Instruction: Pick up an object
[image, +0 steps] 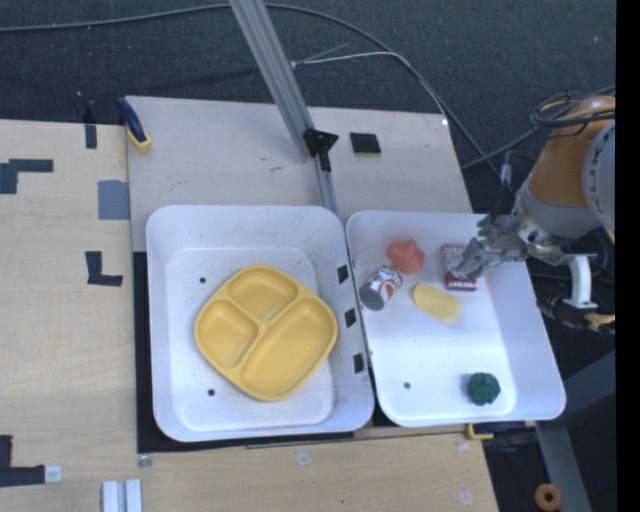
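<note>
The right bin (520, 330) holds several small objects. An orange-red lump (405, 254) lies near its back, with a small silver and red can (380, 287) on its side to the left. A yellow oblong piece (437, 301) sits in the middle and a dark green ball (483, 388) near the front right corner. My gripper (468, 262) reaches in from the right and sits low over a small red and white box (461, 277) by the bin's back right. The gripper hides part of the box.
The left bin (170, 300) holds a yellow divided plate (265, 330). A slanted metal pole (285, 80) rises behind the bins, and its clamp (320, 143) sits near the divide. Cables run along the right of the bench.
</note>
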